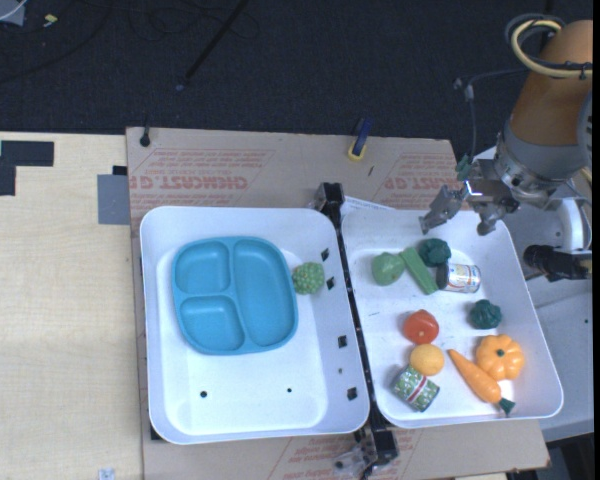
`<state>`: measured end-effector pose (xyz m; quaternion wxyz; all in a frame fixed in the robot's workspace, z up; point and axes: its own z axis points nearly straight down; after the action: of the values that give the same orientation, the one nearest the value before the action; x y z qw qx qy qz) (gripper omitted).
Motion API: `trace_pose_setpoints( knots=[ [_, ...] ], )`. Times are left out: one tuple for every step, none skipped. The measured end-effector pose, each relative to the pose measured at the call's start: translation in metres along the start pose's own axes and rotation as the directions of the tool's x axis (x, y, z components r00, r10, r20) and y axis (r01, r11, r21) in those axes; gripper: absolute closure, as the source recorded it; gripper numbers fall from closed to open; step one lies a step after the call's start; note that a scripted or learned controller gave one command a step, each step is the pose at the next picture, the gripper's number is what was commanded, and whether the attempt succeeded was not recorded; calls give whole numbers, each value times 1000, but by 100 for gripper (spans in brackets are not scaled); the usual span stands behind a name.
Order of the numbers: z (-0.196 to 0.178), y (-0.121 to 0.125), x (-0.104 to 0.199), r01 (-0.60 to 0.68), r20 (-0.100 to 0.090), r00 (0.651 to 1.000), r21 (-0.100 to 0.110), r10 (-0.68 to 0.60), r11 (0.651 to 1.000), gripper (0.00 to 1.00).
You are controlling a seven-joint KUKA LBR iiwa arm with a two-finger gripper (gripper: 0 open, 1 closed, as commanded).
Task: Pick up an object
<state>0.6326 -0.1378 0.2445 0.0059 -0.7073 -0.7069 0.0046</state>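
Observation:
My gripper (467,211) hangs over the far edge of the right bin (540,318), fingers spread apart with nothing between them. Just below it lie a dark green broccoli piece (437,250), a green pepper (387,268), a green cucumber (418,270) and a small can (462,278). Further toward the front sit a red tomato (420,325), another broccoli floret (484,314), an orange ball (427,359), a carrot (476,375), an orange pumpkin (499,356) and a green-labelled can (415,388).
The left bin (170,388) holds a blue divided plate (232,295), with a light green broccoli (308,278) beside its right edge. A black divider (342,298) runs between the bins. Cardboard lies under both.

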Motion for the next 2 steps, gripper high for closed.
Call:
trace_pose_setpoints(
  knots=[
    [-8, 2, 0, 2, 2, 1000, -12, -2, 1000, 0],
    [43, 1, 9, 1, 0, 1000, -8, -1, 1000, 0]
  ],
)
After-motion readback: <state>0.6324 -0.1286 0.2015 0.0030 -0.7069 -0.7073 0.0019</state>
